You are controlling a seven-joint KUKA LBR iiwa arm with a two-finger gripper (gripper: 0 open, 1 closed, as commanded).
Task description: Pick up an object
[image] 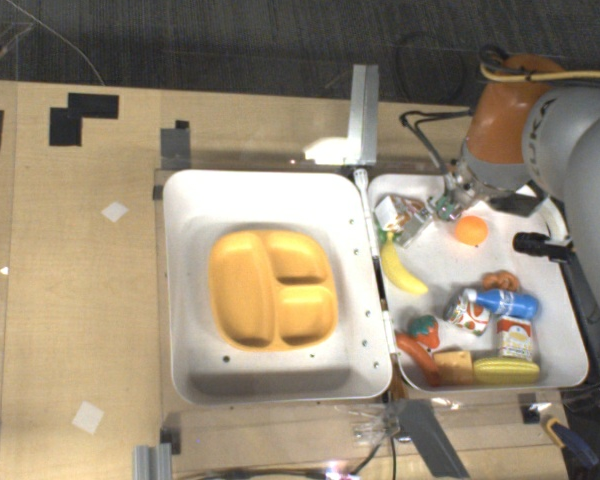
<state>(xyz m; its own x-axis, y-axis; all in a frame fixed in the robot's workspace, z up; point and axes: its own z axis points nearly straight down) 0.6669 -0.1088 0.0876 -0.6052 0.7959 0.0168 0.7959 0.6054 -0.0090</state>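
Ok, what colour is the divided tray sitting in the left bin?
Yellow, a warm mustard shade. The tray shows clearly in the overhead camera view, inside the white left bin.

— What's nearest the upper middle of the frame?
— A crinkled silvery foil packet point(404, 216), lying flat.
— And below it?
— A yellow plastic banana point(401, 272), slanted; a small orange ball point(471, 230) lies right of the packet.

Left white bin point(180, 268) holds a yellow compartment tray point(273, 288), lying flat near its centre. Bench surface point(70, 298) is light wood, bearing black markings point(80, 116) at its far left. Metal post point(364, 113) stands upright behind the junction between the bins
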